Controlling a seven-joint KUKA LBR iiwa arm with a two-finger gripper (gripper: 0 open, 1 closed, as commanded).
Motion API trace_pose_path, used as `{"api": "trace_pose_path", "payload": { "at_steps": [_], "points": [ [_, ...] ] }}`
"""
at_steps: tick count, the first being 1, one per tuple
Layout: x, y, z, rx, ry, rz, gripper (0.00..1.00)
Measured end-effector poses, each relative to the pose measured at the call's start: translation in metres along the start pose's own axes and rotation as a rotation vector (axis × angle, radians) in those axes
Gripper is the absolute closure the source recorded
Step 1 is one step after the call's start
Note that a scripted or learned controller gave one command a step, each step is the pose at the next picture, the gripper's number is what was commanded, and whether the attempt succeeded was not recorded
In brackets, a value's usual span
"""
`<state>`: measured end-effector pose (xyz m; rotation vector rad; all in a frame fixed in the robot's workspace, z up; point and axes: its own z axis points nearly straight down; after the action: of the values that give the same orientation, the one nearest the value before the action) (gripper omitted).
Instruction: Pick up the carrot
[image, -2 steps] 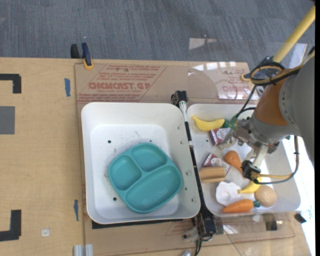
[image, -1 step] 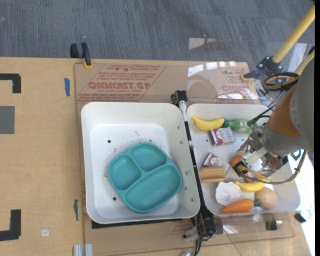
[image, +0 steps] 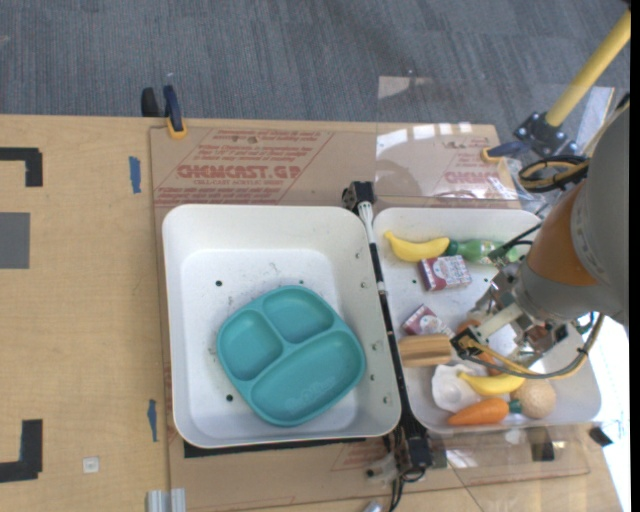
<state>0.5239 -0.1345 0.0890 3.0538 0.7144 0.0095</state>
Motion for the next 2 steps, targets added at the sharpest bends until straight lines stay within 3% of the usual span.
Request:
{"api": "trace_pose_path", "payload": {
  "at_steps": [1, 2],
  "points": [
    [0.092, 0.013, -0.005, 0.027, -0.032, 0.164, 0.0],
    [0.134, 0.01, -0.097, 0.004, -0.001, -0.518, 0.0]
  ]
}}
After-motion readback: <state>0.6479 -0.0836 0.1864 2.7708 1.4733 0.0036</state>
